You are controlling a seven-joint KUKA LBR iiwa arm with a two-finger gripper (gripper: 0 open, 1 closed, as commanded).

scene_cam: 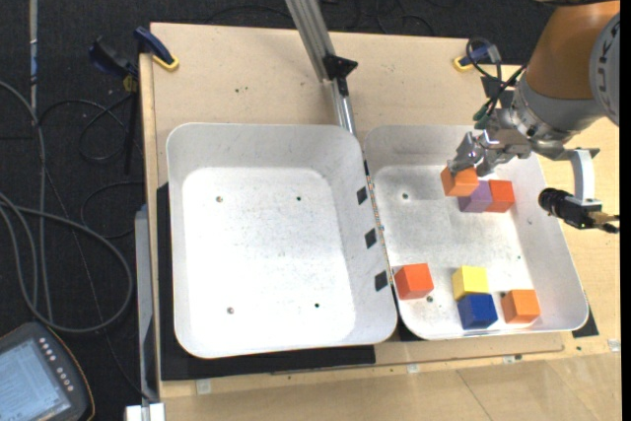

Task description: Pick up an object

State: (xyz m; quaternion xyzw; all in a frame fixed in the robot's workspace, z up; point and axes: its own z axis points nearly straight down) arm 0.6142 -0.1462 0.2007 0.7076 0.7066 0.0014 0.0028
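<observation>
While the claw [471, 161] sits low in the right bin [552, 251], near the bench's far right corner, an orange cube [459, 180] lies directly under its tips, touching. Grip state: can't tell. Purple cube [479, 200] just beside.

Your arm [577, 44] comes in from the right edge, its orange band bulging above the grey wrist [537, 113]. The wrist slants down and to the left. At its end your gripper [463, 168] points downward, and its fingers are closed on an orange cube [458, 180] held between them.
</observation>
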